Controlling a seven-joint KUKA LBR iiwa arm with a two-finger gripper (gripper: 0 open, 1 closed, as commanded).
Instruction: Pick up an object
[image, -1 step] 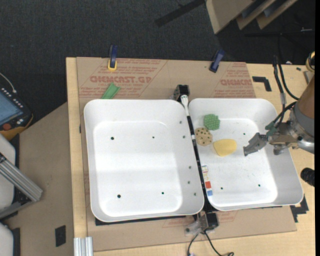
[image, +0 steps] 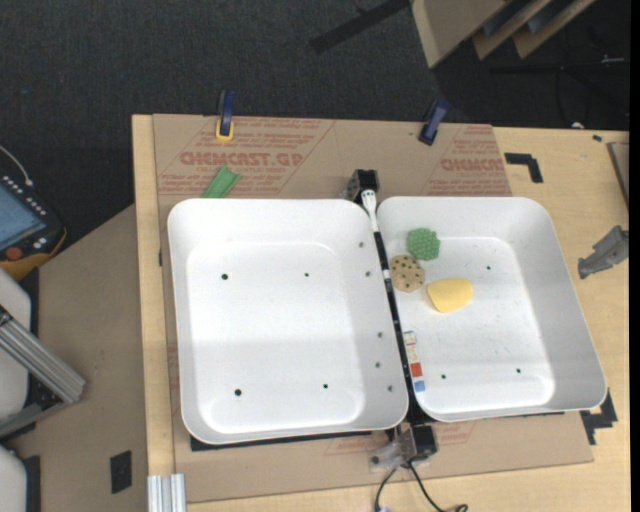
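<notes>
Camera view: gripper sits just outside the right bin; how far open it is, cannot tell.
Targets: yellow piece, speckled brown disc and green lump lie well apart from it, across the bin.
Best pick: probably the yellow piece, nearest and standing free.
Risk: the disc touches the divider wall.

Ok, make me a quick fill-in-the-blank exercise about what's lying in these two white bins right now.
1. All three objects lie in the ____ bin as the camera sees it.
2. The yellow object lies to the ____ of the tan speckled disc in the camera view.
3. The object farthest toward the back of the bench is the ____ one.

Missing words: right; right; green
</notes>
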